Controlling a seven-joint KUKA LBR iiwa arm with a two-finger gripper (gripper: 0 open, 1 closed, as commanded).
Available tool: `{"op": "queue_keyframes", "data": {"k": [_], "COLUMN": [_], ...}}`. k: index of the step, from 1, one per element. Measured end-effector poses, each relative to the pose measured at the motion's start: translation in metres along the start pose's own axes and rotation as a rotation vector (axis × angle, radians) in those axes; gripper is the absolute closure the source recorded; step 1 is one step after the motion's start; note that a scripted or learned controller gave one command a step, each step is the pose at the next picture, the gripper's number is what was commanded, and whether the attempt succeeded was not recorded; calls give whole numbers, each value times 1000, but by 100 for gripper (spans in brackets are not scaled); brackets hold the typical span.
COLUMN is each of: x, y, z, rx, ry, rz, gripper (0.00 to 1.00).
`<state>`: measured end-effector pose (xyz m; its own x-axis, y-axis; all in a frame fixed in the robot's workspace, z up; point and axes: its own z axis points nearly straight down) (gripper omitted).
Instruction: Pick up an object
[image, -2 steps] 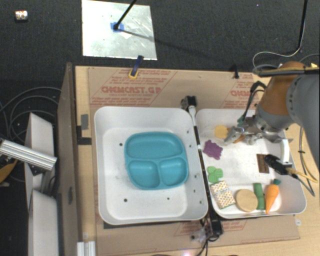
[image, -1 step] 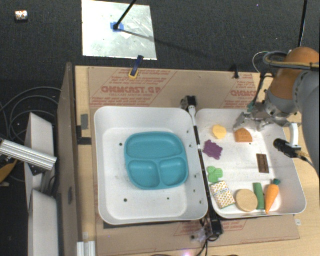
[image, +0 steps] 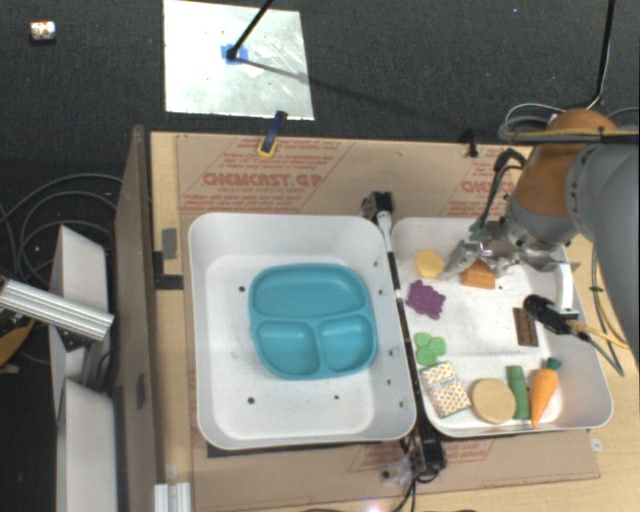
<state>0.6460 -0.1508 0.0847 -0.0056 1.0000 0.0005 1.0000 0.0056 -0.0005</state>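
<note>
My gripper (image: 480, 260) is low in the right bin (image: 590, 400), near its back edge. Its fingers stand apart, open, just above and on either side of the top of an orange wedge (image: 479, 279) that lies on the bin floor. A yellow round piece (image: 429, 263) sits just left of the gripper. Also in this bin are purple grapes (image: 426, 298), a green leafy piece (image: 430, 347), a brown bar (image: 524, 326), a speckled cracker (image: 444, 388), a tan round cookie (image: 492, 400), a green stick (image: 516, 391) and a carrot (image: 542, 392).
The left bin (image: 215, 300) holds a teal divided plate (image: 312, 318). A raised divider (image: 397, 300) separates the two bins. The grey arm (image: 590, 190) reaches in from the right, over the right bin's back corner.
</note>
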Motion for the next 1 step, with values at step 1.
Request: {"op": "queue_keyframes", "data": {"k": [1], "x": [-1], "y": [3], "z": [-12], "rx": [-8], "ry": [-1], "rz": [-1], "gripper": [100]}}
